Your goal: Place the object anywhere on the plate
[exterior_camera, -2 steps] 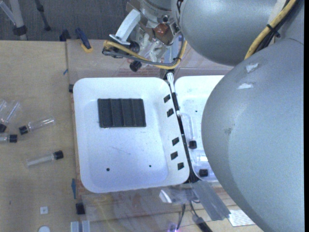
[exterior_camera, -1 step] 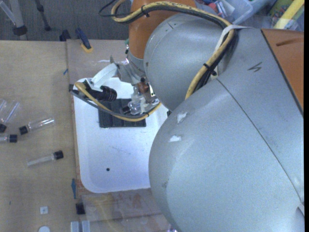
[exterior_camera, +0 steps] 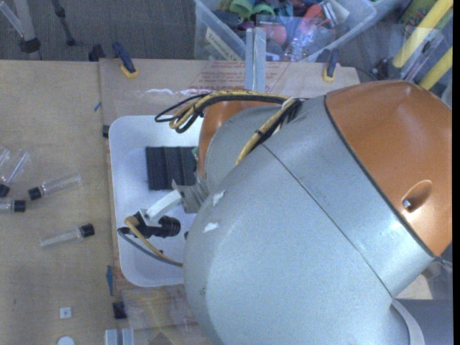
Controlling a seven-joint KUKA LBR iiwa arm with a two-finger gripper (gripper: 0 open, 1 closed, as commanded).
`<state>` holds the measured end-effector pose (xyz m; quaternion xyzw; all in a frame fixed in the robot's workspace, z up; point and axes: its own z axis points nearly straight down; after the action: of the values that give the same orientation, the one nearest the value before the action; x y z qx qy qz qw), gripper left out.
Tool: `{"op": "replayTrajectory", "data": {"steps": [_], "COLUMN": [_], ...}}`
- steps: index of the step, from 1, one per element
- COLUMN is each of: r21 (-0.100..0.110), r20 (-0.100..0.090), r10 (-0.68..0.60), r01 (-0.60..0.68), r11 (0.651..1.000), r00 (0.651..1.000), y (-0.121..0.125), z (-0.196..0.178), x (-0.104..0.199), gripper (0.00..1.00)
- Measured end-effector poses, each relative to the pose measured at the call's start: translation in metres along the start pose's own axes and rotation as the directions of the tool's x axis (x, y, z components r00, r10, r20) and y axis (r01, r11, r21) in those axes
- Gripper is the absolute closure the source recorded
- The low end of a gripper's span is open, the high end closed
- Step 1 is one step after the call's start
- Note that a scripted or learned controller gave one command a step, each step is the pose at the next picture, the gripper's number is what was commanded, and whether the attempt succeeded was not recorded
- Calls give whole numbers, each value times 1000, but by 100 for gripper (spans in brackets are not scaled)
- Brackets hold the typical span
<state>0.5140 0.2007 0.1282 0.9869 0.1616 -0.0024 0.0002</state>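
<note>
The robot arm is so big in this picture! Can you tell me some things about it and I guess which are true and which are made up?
1. The arm covers much of the white bin. True.
2. A dark ribbed block lies in the bin. True.
3. The arm is all blue. False: it is grey with an orange band.
4. Small clear tubes lie on the wooden bench to the left of the bin. True.
5. The clear box of toys sits inside the bin. False: it stands behind the bench.
</note>
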Motion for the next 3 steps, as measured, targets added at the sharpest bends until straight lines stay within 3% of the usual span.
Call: {"op": "replayTrajectory", "data": {"steps": [1,2,3], "r21": [-1,-1,-1], "r20": [-4,-4,-2], "r10": [17,88,-136], "r01": [-17,-88,136], "r11": [1000,996,991], "r00": [1000,996,991], "y": [-13,7,11], "z": [-44,-14,-124], "x": [30,92,108], "gripper": [100,100,100]}}
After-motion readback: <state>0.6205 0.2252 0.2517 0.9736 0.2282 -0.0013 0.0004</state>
